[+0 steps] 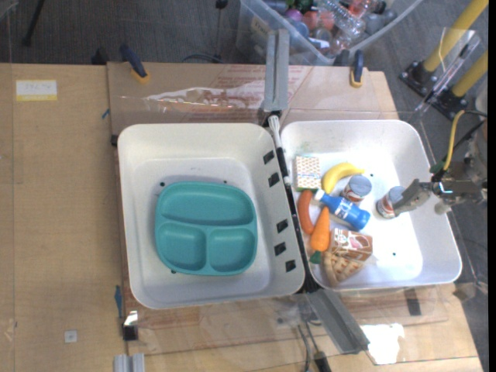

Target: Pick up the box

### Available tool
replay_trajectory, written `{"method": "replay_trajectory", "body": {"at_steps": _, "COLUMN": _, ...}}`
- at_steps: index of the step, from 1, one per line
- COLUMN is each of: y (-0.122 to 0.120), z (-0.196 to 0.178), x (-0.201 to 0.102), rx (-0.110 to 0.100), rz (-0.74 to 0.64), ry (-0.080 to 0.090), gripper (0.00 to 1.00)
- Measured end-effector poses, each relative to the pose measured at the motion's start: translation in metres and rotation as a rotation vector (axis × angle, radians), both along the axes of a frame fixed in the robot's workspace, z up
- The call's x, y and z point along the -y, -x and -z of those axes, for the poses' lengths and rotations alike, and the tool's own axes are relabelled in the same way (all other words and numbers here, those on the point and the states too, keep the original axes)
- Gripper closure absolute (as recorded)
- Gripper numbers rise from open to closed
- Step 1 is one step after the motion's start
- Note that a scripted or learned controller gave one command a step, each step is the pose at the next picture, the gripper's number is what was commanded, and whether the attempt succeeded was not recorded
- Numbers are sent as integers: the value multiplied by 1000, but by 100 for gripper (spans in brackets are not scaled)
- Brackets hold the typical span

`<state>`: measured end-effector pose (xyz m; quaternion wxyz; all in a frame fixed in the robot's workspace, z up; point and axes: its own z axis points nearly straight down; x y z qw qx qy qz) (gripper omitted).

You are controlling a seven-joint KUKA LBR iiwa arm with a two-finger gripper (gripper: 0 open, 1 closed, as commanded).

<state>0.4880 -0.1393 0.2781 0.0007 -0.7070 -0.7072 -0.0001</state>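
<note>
- White and shallow, two plastic bins sat side by side on the tan wooden worktop [54, 208]; the left bin [136, 208] held a teal three-compartment plastic tray [206, 227] lying flat at its centre.
- The right bin [403, 142] held a cluster of things along its 9 o'clock side.
- The small box with a pale, checked green-and-pink face [308, 172] lay at the cluster's 12 o'clock end, close to the divider between the bins.
- A yellow banana [339, 175] lay just at the box's 3 o'clock, with a round-lidded can [358, 187] beside it.
- A blue bottle with a white cap [344, 211] lay slanted at the box's 5 o'clock, an orange carrot [319, 231] at its 6 o'clock, and a brown printed packet [346, 254] past that.
- The tool [395, 202] hung low over the right bin at 3 o'clock of the cluster, well apart from the box; I could not tell how its jaws stood.
</note>
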Motion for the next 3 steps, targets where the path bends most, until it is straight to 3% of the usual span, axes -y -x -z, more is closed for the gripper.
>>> {"method": "replay_trajectory", "body": {"at_steps": 1, "y": -33, "z": 134, "x": -12, "rx": 1, "rz": -9, "ry": 0, "gripper": 0}}
{"method": "replay_trajectory", "body": {"at_steps": 2, "y": -43, "z": 188, "x": -30, "rx": 14, "rz": -2, "ry": 3, "gripper": 0}}
{"method": "replay_trajectory", "body": {"at_steps": 3, "y": 1, "z": 182, "x": -36, "rx": 29, "rz": -6, "ry": 6, "gripper": 0}}
